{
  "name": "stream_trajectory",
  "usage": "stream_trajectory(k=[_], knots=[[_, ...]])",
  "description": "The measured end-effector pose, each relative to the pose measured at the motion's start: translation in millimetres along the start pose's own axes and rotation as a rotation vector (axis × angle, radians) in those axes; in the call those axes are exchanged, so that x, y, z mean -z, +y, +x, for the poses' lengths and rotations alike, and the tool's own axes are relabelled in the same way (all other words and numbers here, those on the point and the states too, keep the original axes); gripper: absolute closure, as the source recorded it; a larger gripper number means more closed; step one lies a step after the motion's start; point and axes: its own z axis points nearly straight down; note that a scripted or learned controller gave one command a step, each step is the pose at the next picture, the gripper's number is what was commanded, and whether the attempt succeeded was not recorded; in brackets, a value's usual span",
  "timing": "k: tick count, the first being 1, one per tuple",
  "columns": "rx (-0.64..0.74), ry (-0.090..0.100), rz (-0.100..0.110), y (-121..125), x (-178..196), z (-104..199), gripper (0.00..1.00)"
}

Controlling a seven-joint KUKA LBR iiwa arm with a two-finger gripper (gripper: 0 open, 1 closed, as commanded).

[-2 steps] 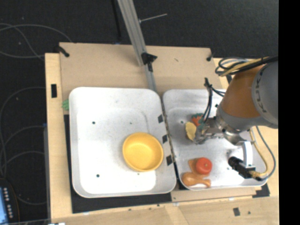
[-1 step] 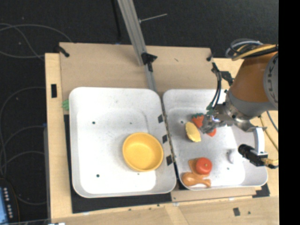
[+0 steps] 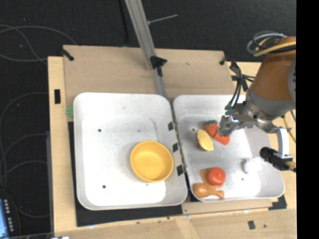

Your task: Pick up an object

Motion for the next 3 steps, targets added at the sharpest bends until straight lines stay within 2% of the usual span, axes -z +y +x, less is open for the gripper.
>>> stream_trajectory(k=[1,3], knots=[[-0.001,0.002,0.003,-1,7,50,1.00],[0.004,0.003,0.003,21,27,157,1.00]])
